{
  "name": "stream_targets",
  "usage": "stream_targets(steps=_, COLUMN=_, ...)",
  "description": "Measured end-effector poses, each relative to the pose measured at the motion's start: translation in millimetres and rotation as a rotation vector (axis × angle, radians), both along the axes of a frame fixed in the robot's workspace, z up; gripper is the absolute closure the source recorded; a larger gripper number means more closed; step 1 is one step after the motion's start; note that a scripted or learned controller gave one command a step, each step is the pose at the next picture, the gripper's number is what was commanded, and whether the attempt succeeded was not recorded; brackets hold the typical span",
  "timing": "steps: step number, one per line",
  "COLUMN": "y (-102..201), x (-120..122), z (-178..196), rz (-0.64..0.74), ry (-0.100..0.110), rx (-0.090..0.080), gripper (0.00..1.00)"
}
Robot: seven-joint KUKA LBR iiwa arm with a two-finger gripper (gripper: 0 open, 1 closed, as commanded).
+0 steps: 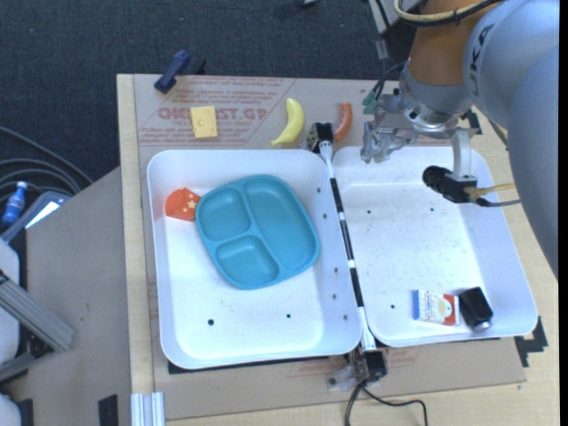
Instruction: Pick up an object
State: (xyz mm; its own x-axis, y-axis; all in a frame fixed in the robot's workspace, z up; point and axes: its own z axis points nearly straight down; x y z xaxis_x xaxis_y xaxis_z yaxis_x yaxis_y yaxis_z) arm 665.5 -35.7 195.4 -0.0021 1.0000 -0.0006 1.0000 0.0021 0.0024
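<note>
tool [376,149] over right bin [497,238], banana [288,122] nearby

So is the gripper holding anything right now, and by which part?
Nothing shows between the fingers. The gripper hangs over the top-left corner of the right bin, away from the small box and black object.

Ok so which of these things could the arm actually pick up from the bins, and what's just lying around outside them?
In the bins, for picking:
blue divided plate
orange-red piece
small box
black block

Lying about on the board behind the bins:
banana
yellow block
orange-red chilli shape
blue clip
</note>
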Motion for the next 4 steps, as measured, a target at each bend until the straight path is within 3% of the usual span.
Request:
stream_targets(steps=1, y=0, x=0, z=0, rz=0.0, ry=0.001, rx=0.0, gripper=0.0)
stream_targets(steps=2, y=-64, x=1, z=-111, rz=-0.003, ry=0.004, rx=0.0, gripper=0.0)
stream_targets(steps=3, y=-63, x=2, z=-100, rz=-0.002, ry=0.001, rx=0.0, gripper=1.0)
stream_targets(steps=4, y=20, x=2, z=-10, rz=-0.001, ry=0.0, rx=0.002, gripper=1.0)
